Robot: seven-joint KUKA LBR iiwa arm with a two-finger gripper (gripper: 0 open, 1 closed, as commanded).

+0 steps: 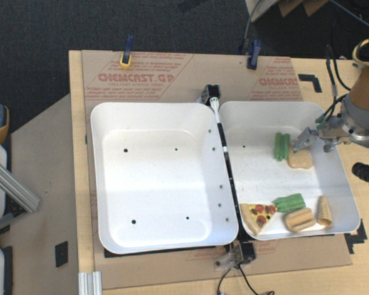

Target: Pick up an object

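Left bin [104, 165]: white, shallow, sits on the brown cardboard sheet [172, 72] that covers the desk; a few small dark holes in its floor. Yellow clamp [126, 55] at the sheet's far edge on the left, blue clamp [254, 54] further right. Black divider strip [224, 158] runs between the two bins, from far edge to near edge.

Right bin [252, 125]: holds all the toy food. Pizza slice [258, 216] in the near left corner, touching the near wall. Just right of it a green vegetable piece [289, 202], lying flat, with a tan bread roll [299, 219] right below it, the two look touching. A second tan roll [325, 211] stands beside that one, near the bin's right wall. Further back, mid-bin, a green bean-like piece [282, 146] lies lengthwise, and just right of it a pale tan lump [301, 160].

Jaws [310, 137]: grey, reaching in from the right, low over the far right part of the bin, tips just above the pale lump and right of the green piece. Cannot tell if open or closed; nothing visibly between them. Arm [363, 97] behind, orange band at the right edge.
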